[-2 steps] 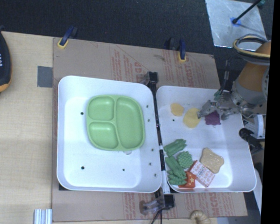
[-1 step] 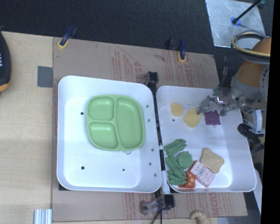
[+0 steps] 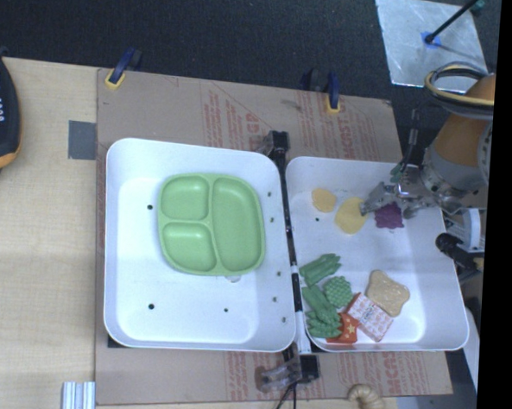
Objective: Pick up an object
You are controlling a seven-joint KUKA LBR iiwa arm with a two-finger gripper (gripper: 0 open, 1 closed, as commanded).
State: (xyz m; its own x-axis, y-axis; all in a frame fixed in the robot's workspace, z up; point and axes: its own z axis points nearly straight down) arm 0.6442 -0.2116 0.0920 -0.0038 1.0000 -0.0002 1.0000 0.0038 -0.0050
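The hand (image 3: 393,199) is hovering low in the right bin (image 3: 438,336), directly over a purple toy (image 3: 389,217); its finger state cannot be told. It should be descending straight, straddling the toy, avoiding the yellow pieces (image 3: 350,215) beside it.

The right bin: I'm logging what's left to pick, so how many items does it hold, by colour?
Yellow: 2, two flat pieces
Purple: 1, a piece beside the claw
Green: 3, vegetable pieces
Tan: 1, toast slice
Red and white: 1, packet
Total: 8
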